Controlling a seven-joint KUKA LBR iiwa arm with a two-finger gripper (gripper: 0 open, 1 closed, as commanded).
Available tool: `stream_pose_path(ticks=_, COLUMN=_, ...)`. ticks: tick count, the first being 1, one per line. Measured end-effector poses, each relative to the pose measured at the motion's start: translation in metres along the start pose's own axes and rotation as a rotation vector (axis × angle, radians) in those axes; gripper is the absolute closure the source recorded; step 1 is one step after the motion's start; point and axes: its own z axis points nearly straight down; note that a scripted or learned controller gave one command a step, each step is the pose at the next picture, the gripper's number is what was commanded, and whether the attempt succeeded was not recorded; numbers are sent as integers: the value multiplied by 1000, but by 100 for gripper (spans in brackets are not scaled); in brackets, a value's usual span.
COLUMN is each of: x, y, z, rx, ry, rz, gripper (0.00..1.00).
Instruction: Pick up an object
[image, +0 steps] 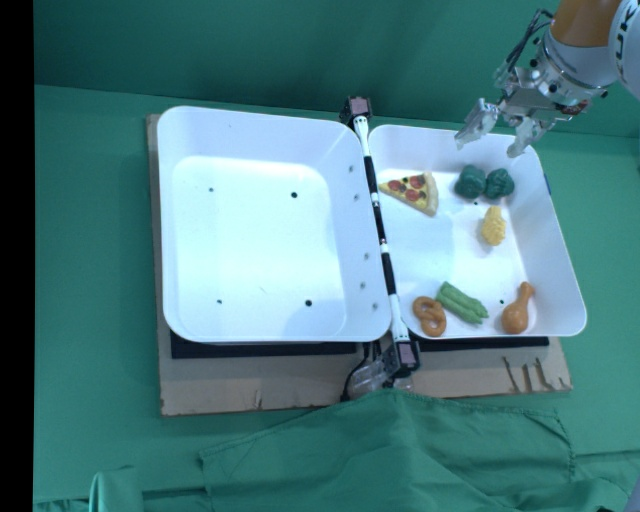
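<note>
Green cloth (400, 455) bunches at the near edge of the bench, below two white bins.
Right bin (560, 290) holds a pretzel (430, 316), green beans (462, 302), a drumstick (517, 308), corn (493, 226), broccoli (484, 183) and a pizza slice (412, 189). Above the broccoli hangs the gripper (499, 128), fingers spread apart, grasping nothing. Left bin (180, 140) sits beside it, a black-and-white rod (378, 225) between them.

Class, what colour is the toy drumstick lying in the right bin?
The drumstick is orange-brown, seen in the camera view.
</note>
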Motion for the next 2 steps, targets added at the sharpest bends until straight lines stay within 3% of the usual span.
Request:
stream_pose_path(ticks=1, x=0, y=0, z=0, rx=0, ry=0, rz=0, gripper=0)
stream_pose_path(ticks=2, x=-7, y=-1, z=59, rx=5, ry=-1, rz=1, gripper=0)
